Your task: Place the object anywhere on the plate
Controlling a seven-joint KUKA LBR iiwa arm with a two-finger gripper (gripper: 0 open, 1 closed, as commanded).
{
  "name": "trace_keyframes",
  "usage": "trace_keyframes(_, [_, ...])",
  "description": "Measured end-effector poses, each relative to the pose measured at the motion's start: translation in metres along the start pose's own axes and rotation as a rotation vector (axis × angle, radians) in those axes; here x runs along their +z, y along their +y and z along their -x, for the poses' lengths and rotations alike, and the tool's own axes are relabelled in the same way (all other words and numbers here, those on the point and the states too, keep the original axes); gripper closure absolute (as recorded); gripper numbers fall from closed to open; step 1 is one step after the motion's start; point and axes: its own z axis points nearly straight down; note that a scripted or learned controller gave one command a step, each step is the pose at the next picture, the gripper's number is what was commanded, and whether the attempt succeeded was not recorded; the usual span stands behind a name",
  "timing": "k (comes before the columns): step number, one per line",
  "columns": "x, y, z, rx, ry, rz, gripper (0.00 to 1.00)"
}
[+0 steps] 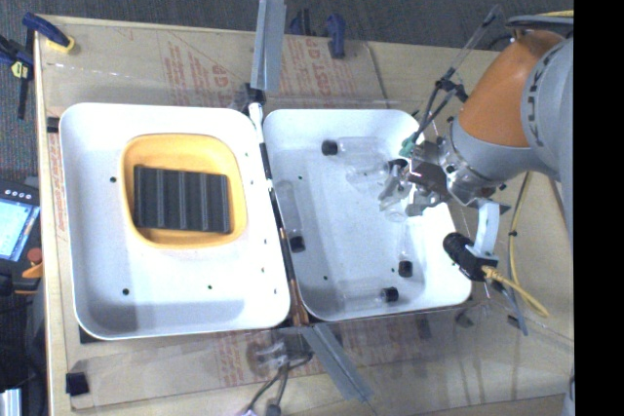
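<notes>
Nearest you, the bench [146,375] shows its front edge, with a grey metal bracket [336,367] sticking out under the gap between the bins.

The left bin [97,307] and right bin [341,309] sit side by side, inner walls touching or close to it.

In the right bin you've got four small black studs on the floor: one at the near wall [390,293], one just behind it [405,268], one by the left wall [296,244] and one further back [330,148].

The arm [546,127] comes in over the right bin's right wall. A yellow cable [512,287] trails off below it, outside the bin.

The gripper [402,182] is low over the right half of the right bin, mid-depth. You can't tell from here how far open it is, or whether it has hold of anything; it's a grey tangle against white.

A faint clear object [366,172] lies on the right bin's floor just left of the gripper. It's glassy and hard to outline, and whether it's in contact with the gripper can't be told. It's well apart from the plate, one bin over.

The plate [180,147], yellow-rimmed, sits in the left bin, slightly toward the far side. A dark ridged rectangle [182,200] fills its middle.

Farther back, a grey metal bar [268,39] stands at the bins' far junction. There's a blue clamp [335,34] beside it and another blue clamp [49,32] at the bench's far left corner.
</notes>
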Motion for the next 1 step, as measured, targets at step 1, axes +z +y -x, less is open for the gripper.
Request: trace_keyframes(1, [0.0248,-0.0146,-0.083,-0.3,-0.002,0.002,1.0])
